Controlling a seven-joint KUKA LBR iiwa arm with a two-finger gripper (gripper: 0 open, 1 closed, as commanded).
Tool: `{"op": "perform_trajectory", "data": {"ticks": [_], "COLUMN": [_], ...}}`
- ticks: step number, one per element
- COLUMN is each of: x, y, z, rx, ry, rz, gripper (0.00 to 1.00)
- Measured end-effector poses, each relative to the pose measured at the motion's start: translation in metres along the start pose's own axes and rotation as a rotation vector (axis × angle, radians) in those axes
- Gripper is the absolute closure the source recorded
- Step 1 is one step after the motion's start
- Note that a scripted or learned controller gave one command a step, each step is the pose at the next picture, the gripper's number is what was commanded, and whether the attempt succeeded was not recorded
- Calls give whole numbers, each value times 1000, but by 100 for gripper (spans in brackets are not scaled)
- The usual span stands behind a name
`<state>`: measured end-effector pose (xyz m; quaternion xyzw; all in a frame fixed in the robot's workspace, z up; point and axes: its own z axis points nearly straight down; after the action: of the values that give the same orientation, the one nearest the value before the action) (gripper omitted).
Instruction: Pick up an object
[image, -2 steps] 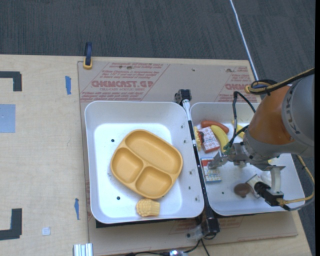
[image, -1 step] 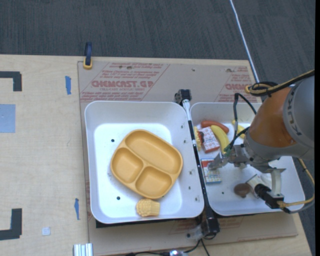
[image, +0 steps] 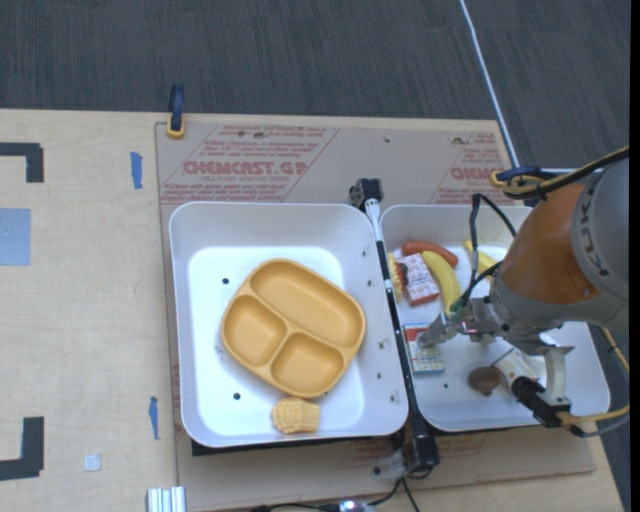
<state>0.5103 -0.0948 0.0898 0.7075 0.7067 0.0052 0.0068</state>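
Note:
The right bin (image: 450, 213) holds a yellow banana (image: 446, 276), a red sausage (image: 430, 250), a red-and-white packet (image: 417, 281), a small flat card packet (image: 428, 362) and a brown lump (image: 486, 379). My gripper (image: 438, 333) hangs low over the bin's left side, just above the card packet and below the banana's tip. The grey and orange arm (image: 555, 260) covers much of the bin's right half. Another yellow piece (image: 484, 258) peeks out beside the arm.
The left bin (image: 185, 300) carries a yellow three-part plate (image: 292, 327) and a small yellow corn piece (image: 296, 415) near its front wall. A black clamp (image: 367, 190) sits at the back where the bins meet. Cables run along the right bin's front edge.

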Motion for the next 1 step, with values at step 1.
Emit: {"op": "perform_trajectory", "data": {"ticks": [1], "x": [0], "y": [-3], "z": [0], "rx": [0], "ry": [0], "rz": [0], "gripper": [0]}}
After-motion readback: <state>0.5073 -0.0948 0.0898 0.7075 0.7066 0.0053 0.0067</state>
